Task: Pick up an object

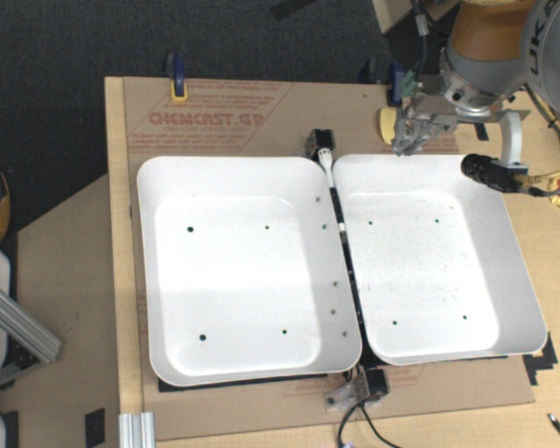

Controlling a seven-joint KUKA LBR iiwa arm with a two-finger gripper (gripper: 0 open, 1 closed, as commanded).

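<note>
Since the shallow plastic left white bin at 9 o'clock and its twin, the right white bin at 3 o'clock, carry just 4 small dark dots apiece on their floors, I cannot tell which object the task means or where it lies. Its weight, stiffness and best place to grip are open questions.

1 candidate is a small pale yellow piece at 1 o'clock, just beside the grey metal end effector on its 9 o'clock side. It may equally be a clamp pad. If it is the target, I judge it light, asking for a pinch across its narrow width.

The end effector hangs by the right white bin's far rim; whether it is spread or pressed together I cannot tell.

The bin floors look hard, smooth and probably slippery, and their raised rims would hinder a low sideways approach. The brown printed board on the bench lies flat, with open room above.
</note>
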